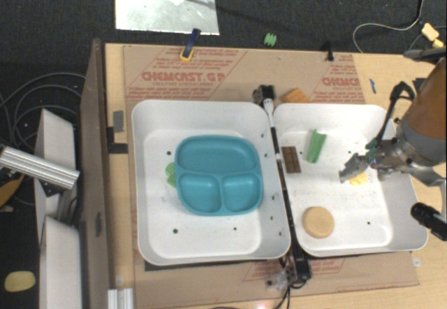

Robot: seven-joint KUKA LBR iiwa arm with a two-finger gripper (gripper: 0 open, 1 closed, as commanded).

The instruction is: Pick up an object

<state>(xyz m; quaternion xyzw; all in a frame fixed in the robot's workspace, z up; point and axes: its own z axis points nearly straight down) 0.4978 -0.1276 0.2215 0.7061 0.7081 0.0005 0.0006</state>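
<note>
Inside the left bin point(150, 161) lies a blue divided plate point(218, 174); the right bin point(391, 227) holds a green block point(316, 146), brown bar point(290, 159), tan disc point(318, 221) and the gripper point(353, 171), whose state I cannot tell.

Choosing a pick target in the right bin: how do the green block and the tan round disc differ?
Colour: the green block is bright green, the tan disc pale brown. Shape: the block is an elongated bar, the disc is round. Position: the block lies in the far half of the right bin, beside a brown bar; the disc lies near the bin's front edge, with nothing touching it. Both lie left of the gripper.
</note>
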